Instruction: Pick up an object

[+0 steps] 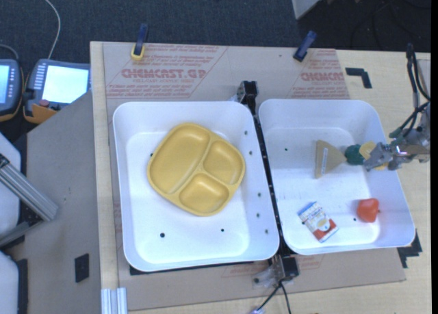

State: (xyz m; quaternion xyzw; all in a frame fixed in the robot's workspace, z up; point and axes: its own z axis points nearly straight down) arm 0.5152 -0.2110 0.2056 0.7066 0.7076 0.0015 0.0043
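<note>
Camera view: yellow tray lies in left bin. Right bin holds a tan wedge, carton, red fruit. Hand sits at the right rim; its spread cannot be told. Best approach, I judge: descend straight onto one isolated item, clear of the wall.

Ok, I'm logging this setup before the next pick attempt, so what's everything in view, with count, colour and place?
bins: 2, white, side by side on the bench
divided plate: 1, yellow, middle of the left bin
squeegee-like tool: 1, tan blade with green and yellow handle, upper part of the right bin
small packet: 1, white, blue and red, lower middle of the right bin
round object: 1, red-orange, lower right of the right bin
clamps: 2, blue and yellow, bench's far edge
gripper: 1, grey, at the right bin's right rim, by the tool's handle
</note>
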